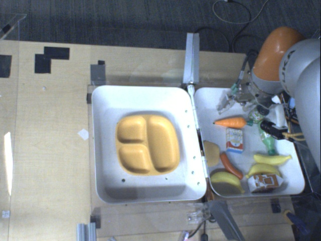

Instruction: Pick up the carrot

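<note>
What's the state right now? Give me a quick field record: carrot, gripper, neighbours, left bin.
carrot: orange carrot lying flat in the right bin, upper middle, tip pointing left
gripper: gripper hovering above the bin's upper part, just up-left of the carrot, not holding it
neighbours: small carton right below the carrot; banana and green bottle to its right
left bin: left bin holds a yellow divided tray

cam: I have one fixed view above the surface [45, 134] | facing: down at a slant | range: moderate, both bins [145, 97] framed | arm [296, 64] enters right
</note>
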Controlling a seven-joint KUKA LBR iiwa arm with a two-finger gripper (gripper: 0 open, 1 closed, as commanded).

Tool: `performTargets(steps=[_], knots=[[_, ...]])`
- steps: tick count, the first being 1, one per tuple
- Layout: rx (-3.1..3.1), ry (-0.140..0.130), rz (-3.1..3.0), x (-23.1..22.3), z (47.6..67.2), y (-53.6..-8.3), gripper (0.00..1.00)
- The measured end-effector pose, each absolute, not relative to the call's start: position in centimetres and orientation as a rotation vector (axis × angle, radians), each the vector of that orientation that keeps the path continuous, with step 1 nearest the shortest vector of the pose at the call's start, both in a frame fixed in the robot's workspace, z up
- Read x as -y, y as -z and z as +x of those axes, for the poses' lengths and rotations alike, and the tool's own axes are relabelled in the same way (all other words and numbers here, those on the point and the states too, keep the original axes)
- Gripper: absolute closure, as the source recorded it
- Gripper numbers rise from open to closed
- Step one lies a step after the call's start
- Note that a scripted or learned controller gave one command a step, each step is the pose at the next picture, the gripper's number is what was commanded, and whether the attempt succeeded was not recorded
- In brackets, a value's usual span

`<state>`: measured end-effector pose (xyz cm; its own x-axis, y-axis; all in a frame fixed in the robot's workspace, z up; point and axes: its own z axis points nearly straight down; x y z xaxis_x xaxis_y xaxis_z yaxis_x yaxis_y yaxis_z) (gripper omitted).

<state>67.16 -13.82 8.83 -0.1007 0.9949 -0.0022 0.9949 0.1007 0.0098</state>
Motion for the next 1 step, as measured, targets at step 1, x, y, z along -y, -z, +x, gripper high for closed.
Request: performTargets(steps=[1], knots=[[-2.533,-0.01,1.845,10.67,63.06,-8.86,0.0]])
